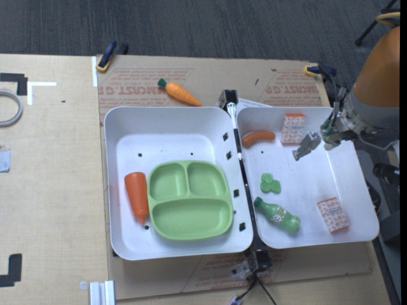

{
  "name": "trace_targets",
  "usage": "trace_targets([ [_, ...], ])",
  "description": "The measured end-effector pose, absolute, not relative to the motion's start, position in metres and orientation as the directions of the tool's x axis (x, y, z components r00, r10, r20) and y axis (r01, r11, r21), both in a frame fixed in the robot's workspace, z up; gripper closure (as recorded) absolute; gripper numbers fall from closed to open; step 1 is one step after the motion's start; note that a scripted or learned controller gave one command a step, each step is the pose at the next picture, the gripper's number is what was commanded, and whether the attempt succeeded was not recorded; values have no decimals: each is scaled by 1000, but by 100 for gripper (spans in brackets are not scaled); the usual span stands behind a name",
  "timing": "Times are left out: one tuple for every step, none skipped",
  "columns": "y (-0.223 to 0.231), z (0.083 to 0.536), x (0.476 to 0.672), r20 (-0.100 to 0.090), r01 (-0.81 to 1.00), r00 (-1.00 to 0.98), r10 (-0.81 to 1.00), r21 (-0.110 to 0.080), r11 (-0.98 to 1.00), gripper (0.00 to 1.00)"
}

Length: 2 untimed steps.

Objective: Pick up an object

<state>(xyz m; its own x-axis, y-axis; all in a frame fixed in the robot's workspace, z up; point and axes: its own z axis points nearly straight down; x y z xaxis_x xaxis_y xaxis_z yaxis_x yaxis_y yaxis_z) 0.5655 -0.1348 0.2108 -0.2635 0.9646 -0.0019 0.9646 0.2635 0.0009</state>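
Hovering over the right bin, the gripper looks blurred.

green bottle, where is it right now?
In the camera view the green bottle lies on its side near the front left of the right bin, just below the small green toy and left of a red-patterned packet.

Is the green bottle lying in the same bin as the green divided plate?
No, the green bottle lies in the right bin, while the green divided plate sits in the left bin.
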Motion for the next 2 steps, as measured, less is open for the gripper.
trace_targets([
  [-104,208,659,-3,934,-358,934,1,358,0],
  [-147,130,621,-1,932,-363,932,0,363,0],
])
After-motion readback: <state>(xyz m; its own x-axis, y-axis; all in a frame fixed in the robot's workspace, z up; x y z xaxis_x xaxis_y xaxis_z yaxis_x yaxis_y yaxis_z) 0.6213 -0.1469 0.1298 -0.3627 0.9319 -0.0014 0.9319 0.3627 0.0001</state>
